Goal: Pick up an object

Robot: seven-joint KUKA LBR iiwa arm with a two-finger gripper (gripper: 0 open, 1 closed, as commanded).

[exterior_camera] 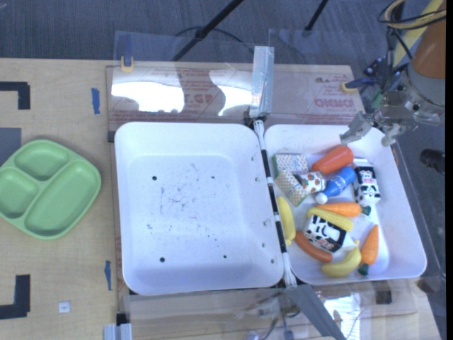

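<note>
The right bin holds a pile of toy food: an orange-red vegetable, a blue bottle, a small cow-print carton, a cow-print mug, carrots and two bananas. My gripper hangs over the bin's far right corner, just above and behind the orange-red vegetable. Its fingers are spread open with nothing between them.
The left bin sits beside the right one, with a ridge between them. A green divided plate lies on the bench at far left. A clear plastic wall stands behind both bins.
</note>
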